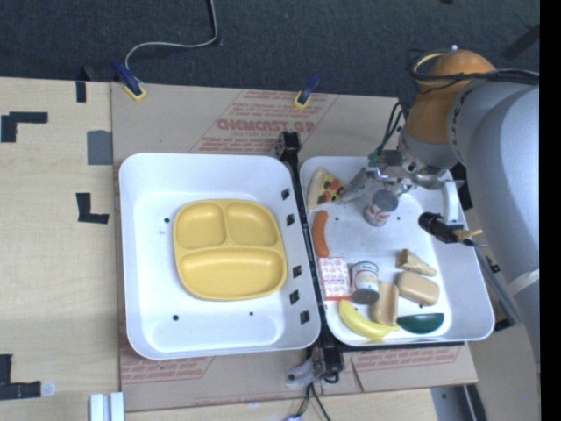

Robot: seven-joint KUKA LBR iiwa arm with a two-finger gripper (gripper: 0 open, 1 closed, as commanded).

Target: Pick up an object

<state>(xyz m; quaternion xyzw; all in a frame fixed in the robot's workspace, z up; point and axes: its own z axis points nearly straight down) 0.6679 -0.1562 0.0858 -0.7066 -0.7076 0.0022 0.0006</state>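
Cardboard sheet (228, 128) underlies both bins, perhaps on dark carpet (289, 24)

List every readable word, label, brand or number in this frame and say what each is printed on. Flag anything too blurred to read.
"CHEMCAST GP", in red, repeated, on the brown protective sheet under the bins; the smaller red lines beneath it are too blurred to read.
The red and white packet in the right bin: print too small to read.
The small can beside it: label unreadable.
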